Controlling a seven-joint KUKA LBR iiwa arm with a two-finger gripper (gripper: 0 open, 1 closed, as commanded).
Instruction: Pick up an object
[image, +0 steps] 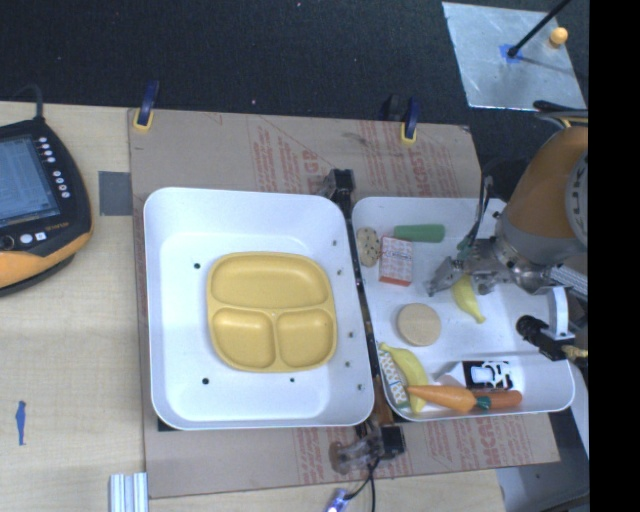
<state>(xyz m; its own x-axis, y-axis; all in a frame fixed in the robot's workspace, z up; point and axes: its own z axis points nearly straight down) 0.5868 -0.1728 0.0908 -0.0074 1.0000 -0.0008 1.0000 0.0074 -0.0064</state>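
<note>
My gripper (466, 281) hangs low over the right bin (560, 395), in its right half. Its fingers stand open, spread to either side of a small yellow banana-shaped piece (469, 300) that lies just below them on the bin floor. Whether the fingers touch it I cannot tell. Other objects in this bin are a green block (418, 232), a red and white packet (396, 262), a speckled cookie (368, 245), a round tan disc (418, 324), a larger yellow banana (403, 363), an orange carrot (455, 398) and a black and white item (489, 375).
The left bin (175, 390) holds a yellow divided plate (272, 308). A teach pendant (35, 205) lies on the bench at the far left. The arm's grey and orange wrist (545, 200) reaches over the right bin's right edge.
</note>
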